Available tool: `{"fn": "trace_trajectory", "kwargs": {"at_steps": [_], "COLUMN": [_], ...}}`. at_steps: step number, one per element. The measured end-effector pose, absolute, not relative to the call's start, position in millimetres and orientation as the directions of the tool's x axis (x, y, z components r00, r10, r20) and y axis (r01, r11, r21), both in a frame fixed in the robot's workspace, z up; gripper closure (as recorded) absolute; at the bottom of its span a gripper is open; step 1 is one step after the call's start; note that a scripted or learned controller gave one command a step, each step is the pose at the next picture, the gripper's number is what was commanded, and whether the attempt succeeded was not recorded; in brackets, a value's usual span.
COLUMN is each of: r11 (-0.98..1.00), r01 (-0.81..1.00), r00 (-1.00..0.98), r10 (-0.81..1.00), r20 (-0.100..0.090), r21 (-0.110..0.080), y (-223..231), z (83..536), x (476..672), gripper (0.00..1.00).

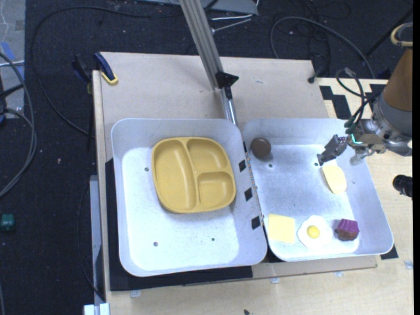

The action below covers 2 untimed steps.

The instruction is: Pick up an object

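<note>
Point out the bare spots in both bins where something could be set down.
Left bin: bare floor rings the yellow divided plate, widest along the near edge. Right bin: open middle between brown ball, cheese slice and pale wedge. Crowded: near edge with fried egg and purple piece; gripper over the far right.

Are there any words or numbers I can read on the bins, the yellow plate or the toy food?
None: no words, numbers or labels can be read.
The yellow divided plate, the white bins and the toy fried egg are all plain.
The black-and-white pattern on the bench's right corner is shapes, not letters.
</note>
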State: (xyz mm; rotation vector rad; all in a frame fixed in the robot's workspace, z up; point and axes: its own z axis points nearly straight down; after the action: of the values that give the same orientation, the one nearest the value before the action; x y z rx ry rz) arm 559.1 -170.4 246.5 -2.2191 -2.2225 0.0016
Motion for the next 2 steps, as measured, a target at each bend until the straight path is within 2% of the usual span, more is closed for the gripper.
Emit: {"fn": "trace_trajectory", "kwargs": {"at_steps": [1,2], "r11": [0.002,-0.001], "r01": [1.0,1.0], "r00": [-0.002,0.001], "r10": [1.0,1.0], "r20": [0.0,0.001], "r21": [0.0,-0.006], "y": [-170,-168], "z": [247,187], "x": [559.5,550.7], "gripper": [0.0,0.0]}}
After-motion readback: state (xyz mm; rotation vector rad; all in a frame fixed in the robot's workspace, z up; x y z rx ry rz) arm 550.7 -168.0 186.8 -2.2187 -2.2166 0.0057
